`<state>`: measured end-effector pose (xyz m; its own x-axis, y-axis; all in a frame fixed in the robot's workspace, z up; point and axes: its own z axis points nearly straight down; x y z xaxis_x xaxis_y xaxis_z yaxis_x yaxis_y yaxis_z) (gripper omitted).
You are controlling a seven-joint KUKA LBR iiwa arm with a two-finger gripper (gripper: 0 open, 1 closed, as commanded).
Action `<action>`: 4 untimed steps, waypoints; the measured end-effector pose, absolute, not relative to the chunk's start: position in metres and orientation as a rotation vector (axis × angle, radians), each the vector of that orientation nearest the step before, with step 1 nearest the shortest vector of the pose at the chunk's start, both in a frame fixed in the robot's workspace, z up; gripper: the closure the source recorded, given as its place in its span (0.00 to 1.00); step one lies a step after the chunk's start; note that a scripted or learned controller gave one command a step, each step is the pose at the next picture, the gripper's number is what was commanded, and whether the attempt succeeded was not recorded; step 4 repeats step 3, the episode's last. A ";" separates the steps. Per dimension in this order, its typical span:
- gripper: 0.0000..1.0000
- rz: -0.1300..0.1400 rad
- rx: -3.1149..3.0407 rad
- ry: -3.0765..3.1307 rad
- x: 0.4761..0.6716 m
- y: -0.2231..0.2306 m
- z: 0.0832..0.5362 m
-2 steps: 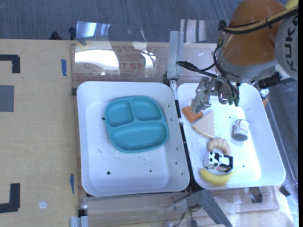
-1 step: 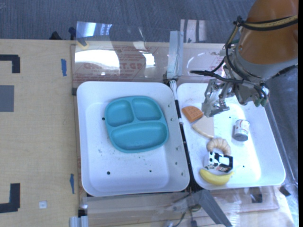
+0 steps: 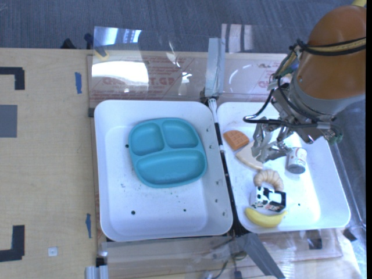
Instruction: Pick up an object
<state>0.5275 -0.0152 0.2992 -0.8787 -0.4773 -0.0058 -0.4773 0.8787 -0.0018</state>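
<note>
The gripper (image 3: 268, 150) hangs low in the right bin (image 3: 325, 214), its hold impossible to tell. A can (image 3: 296, 160) sits just right, a croissant (image 3: 268, 178) just below; bare floor lies toward the right rim

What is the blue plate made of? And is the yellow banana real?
The blue plate looks like smooth moulded plastic: one even teal colour, rounded dividers, a soft sheen. The banana is probably a plastic toy, since its yellow is very uniform and slightly glossy, but this view cannot settle it.
</note>
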 end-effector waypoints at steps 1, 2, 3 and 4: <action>1.00 -0.001 -1.175 2.909 0.494 -0.030 0.276; 1.00 0.000 -1.984 2.432 0.490 -0.023 0.251; 1.00 -0.002 -2.525 1.858 0.491 0.015 0.247; 1.00 -0.002 -2.525 1.858 0.491 0.015 0.247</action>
